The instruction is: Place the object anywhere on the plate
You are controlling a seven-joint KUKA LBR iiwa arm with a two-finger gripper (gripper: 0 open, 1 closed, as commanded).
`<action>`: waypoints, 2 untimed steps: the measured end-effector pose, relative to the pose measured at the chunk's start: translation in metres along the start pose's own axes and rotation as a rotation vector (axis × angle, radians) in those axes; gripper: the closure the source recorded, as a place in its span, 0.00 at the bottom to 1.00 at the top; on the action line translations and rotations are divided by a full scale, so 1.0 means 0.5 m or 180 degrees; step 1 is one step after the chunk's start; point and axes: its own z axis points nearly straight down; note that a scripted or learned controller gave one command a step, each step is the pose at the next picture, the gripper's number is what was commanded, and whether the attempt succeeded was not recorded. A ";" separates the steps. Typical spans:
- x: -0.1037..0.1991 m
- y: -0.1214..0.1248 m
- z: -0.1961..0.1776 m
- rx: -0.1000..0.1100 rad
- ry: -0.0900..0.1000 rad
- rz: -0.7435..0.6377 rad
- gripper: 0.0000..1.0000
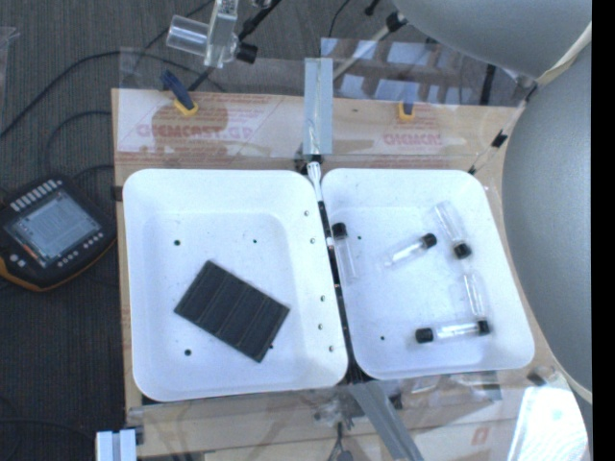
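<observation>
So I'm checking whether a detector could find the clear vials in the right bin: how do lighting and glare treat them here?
In the camera view, even bright light washes the right bin nearly pure white, so the clear vials fade into it; their black caps stand out sharply. The dark plate in the left bin contrasts strongly. The arm at right looks soft, out of focus.

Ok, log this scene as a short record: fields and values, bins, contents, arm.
left bin: shallow white bin holding one dark ribbed rectangular plate, lying flat, turned at an angle
right bin: shallow white bin holding several clear plastic vials with black caps, all lying down, scattered
vials on plate: none
arm: grey arm along the view's right side, above the bench
beside bench: black handheld pendant with a screen, left of the bins
</observation>
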 end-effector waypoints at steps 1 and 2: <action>-0.004 0.002 -0.015 0.0000 -0.0006 0.0001 1.00; -0.007 0.004 -0.029 -0.0001 -0.0013 0.0003 1.00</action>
